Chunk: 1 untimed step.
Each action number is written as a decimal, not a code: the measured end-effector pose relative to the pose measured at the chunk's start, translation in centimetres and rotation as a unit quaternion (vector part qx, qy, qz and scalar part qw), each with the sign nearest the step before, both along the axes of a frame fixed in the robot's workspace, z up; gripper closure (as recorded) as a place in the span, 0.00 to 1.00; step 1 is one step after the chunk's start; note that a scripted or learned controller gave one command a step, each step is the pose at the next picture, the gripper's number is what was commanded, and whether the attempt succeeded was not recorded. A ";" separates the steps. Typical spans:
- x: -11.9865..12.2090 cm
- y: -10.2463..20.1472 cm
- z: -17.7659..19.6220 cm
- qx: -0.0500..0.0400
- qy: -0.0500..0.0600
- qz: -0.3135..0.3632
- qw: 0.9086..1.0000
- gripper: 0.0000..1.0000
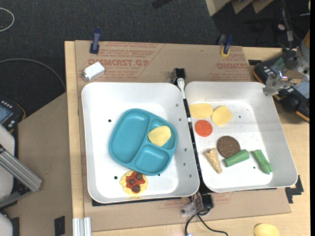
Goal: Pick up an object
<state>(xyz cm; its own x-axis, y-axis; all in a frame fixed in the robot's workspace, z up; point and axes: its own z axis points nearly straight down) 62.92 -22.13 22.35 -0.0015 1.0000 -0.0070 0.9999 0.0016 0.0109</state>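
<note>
Pincer (276, 82) hangs over the right bin's (275, 127) far right corner, holding nothing; whether it is apart or together I cannot tell. In the left bin (91, 146), a blue plate (128, 141) carries a yellow piece (160, 135). The right bin holds a red disc (203, 128), a brown round (228, 146) and a green stick (236, 158). The stick looks light, stiff and perhaps slick. It lies apart from the walls, so gripping across its narrow middle seems best.

Robot hardware at the frame's right edge

The gripper (281, 80) assembly looked grey and metallic, with dark black housing parts and small pale fittings beside it.
</note>
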 end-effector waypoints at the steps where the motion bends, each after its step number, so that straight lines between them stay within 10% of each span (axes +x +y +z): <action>1: -11.1 0.7 -4.9 0.006 0.011 -0.003 1.000 1.00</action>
